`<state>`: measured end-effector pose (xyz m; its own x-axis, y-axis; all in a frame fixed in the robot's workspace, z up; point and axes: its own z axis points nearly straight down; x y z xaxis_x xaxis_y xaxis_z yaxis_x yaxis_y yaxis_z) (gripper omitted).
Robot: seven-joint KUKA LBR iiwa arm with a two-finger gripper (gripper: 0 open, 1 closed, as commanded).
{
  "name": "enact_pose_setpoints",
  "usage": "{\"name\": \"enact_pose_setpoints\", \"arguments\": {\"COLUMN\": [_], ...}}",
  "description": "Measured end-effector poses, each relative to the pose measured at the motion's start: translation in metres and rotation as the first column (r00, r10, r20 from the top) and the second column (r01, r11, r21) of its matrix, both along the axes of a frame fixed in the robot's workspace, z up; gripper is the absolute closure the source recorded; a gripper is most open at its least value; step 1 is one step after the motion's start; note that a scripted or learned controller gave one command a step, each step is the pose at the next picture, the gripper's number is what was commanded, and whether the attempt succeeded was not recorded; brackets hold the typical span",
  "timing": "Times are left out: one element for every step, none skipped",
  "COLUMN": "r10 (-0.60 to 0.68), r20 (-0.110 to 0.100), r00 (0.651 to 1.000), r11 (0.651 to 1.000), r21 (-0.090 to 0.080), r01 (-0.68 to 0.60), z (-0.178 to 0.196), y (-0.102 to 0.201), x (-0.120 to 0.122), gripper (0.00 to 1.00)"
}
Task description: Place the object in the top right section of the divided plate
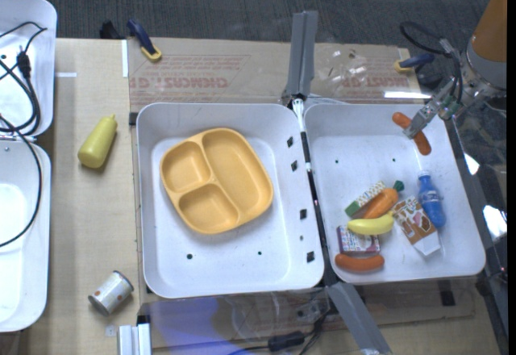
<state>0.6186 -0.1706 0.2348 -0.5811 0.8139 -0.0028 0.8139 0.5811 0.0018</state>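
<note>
Divided plate [216, 180]: yellow, three sections, lying flat in the left bin [153, 208], tilted a little out of square with the bin walls. All three sections show bare yellow.

Gripper [419, 126]: well to the right of the plate, over the far right corner of the right bin [355, 135]. An orange sausage [411, 131] sits at the fingertips, slanting down toward the bin floor. The fingers look clamped on its upper part, though the contact is small and hard to make out.

Further right of the plate, nearer the front wall of the right bin, a loose heap: carrot [377, 202], banana [371, 225] touching it, a second sausage [359, 262] at the front, a small carton [419, 226] and a blue bottle [430, 200] just beside each other.

Left of the plate, outside the bins on the bench: a yellow squeeze bottle [97, 142], and a tin can [110, 291] on its side nearer the front.
</note>
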Motion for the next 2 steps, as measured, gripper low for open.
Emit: {"name": "enact_pose_setpoints", "arguments": {"r10": [0.139,0.206], "r20": [-0.002,-0.003], "r00": [0.990,0.979], "r11": [0.990,0.979], "r21": [0.000,0.001], "r01": [-0.139,-0.206], "z": [0.016,0.060], "y": [-0.006,0.059], "x": [-0.033,-0.072], "gripper": [1.00,1.00]}}
